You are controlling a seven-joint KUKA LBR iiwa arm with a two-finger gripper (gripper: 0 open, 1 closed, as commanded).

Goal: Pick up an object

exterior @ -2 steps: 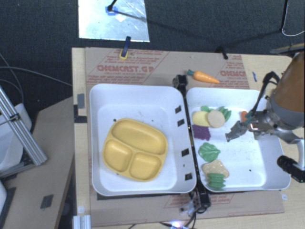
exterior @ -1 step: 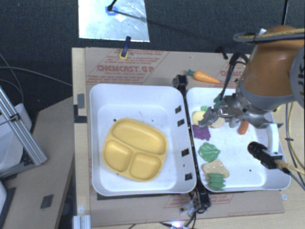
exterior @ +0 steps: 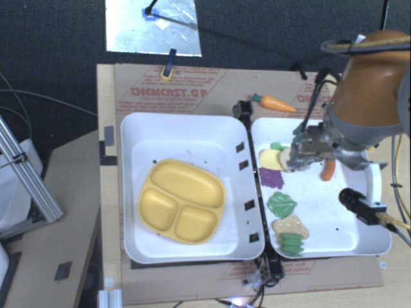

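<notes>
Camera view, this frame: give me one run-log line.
gripper low in right bin, by pale yellow piece | purple piece beside | yellow tray in left bin | carrot outside bins | grasp: unclear

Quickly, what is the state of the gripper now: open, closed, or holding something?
Gripper: low in the right bin, over the toy food; open or closed cannot be told.

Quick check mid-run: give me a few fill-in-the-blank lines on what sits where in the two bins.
1. The yellow divided tray lies in the ____ bin.
2. The carrot lies ____ the bins, on the board behind them.
3. The gripper hangs over the ____ bin.

Missing words: left; outside; right
</notes>
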